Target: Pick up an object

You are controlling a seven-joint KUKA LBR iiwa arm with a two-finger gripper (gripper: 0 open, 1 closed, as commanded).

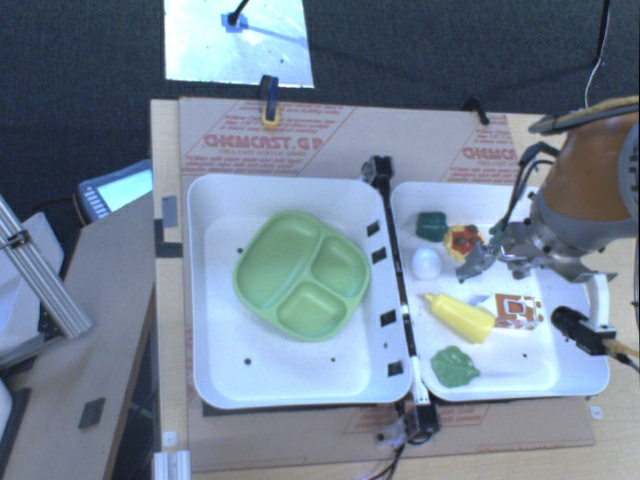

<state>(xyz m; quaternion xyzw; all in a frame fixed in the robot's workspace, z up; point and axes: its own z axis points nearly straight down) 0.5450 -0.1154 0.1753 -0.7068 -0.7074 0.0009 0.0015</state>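
The right bin (575,373) holds several small items. A dark green block (432,225) lies at its back, with a red and yellow toy (462,239) beside it. A white ball (427,262) sits near the divider. In front of it lie a yellow bottle (462,316) on its side, a green leafy piece (455,366) and a white carton with orange print (516,310). My gripper (478,265) hangs low over the bin's middle, just right of the ball and beside the red and yellow toy. Nothing visible is held in it.
The left bin (215,368) holds a light green divided plate (301,274). A black divider (393,268) with clips runs between the bins. The arm's grey and orange body (590,188) covers the right bin's back right corner. A black part (578,330) sticks out at the right.
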